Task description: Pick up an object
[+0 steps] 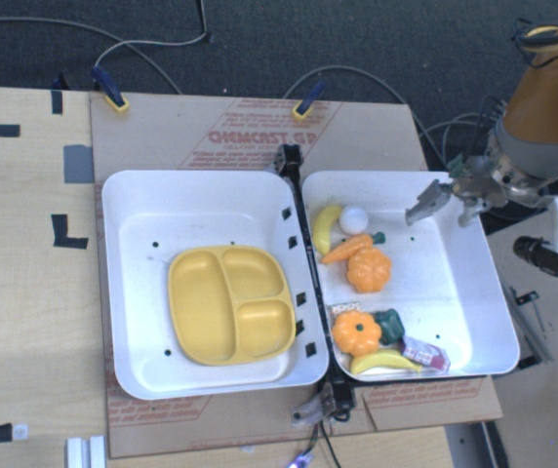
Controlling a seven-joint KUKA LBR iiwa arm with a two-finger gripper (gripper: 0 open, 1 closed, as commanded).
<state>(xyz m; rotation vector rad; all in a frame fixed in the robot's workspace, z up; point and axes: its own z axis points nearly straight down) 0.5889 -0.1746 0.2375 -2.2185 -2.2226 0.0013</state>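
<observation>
The wooden counter (pixel 25 291) carries a cardboard sheet (pixel 191 135), with two white bins (pixel 123 261) side by side on it.

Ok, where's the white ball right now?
The white ball is in the right bin, near its top left corner, tucked between the banana on its left and the carrot just below it.

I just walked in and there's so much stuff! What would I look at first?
Probably the big yellow divided plate lying alone in the left bin. Next, the bright toy food crowded along the right bin's left side: bananas, a carrot, an orange and a little pumpkin. The robot's claw hangs over that bin's upper right corner.
</observation>
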